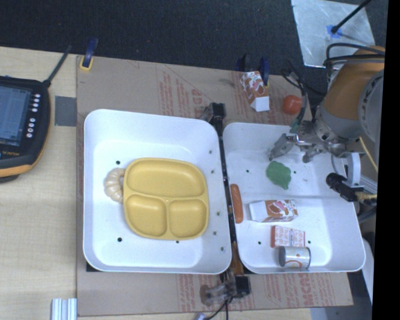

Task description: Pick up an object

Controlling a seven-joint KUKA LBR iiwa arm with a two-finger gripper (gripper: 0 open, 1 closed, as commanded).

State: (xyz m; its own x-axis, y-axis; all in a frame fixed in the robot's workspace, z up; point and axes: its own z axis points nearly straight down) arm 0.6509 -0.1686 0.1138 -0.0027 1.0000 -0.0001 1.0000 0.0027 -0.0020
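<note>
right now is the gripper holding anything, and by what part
Nothing is held: the gripper hangs open above the right bin, apart from the green object.

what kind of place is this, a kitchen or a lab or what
Most likely a robotics lab bench set up for grasping trials, not a kitchen. Two white bins of toy food sit on taped-down cardboard, a grey and orange robot arm reaches in, and a handheld control pendant lies alongside.

Glossy white plastic bins (155,130); matt yellow plastic tray (166,198); shiny metal can (294,256); printed paper carton (273,210); matt cardboard underlay (157,87).
</note>
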